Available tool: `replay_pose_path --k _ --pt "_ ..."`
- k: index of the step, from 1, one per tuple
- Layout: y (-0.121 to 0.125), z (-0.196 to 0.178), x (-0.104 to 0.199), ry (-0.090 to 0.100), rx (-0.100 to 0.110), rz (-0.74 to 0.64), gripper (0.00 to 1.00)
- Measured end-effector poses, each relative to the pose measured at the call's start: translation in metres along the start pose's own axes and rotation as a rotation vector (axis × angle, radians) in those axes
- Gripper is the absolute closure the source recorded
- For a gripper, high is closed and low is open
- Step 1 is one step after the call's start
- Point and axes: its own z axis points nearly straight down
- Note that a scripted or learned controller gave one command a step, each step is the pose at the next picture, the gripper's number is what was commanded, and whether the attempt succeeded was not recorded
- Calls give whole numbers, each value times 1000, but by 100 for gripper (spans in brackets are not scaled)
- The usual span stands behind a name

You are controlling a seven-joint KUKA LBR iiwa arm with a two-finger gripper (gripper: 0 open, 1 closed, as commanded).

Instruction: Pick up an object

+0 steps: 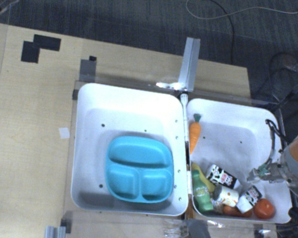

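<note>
Your arm comes in from the right edge, its orange band just visible above the wrist, and the claw point(262, 173) hangs low over the right-hand bin point(230, 117), close to that bin's right wall. You cannot tell from this view whether the claw is released or clenched, and nothing shows between its tips. Just below the claw lies a small white carton with dark and red markings point(250, 196), and just beyond that, toward the bin's front right corner, a red tomato point(264, 209). To the claw's left sits a black-and-white patterned carton point(221, 177), with a white cup point(227, 196) beneath it and a green bottle point(202, 195) further left along the front wall. Well to the claw's left and a little higher, an orange carrot point(193, 136) lies against the divider between the bins. Beyond the divider, far left of the claw, the other bin point(90, 135) holds a blue sectioned tray point(139, 168).
</note>
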Motion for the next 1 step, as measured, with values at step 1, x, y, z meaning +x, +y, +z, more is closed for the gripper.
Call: replay_pose_path --k 1 --pt "39 13 -8 0 10 -33 100"
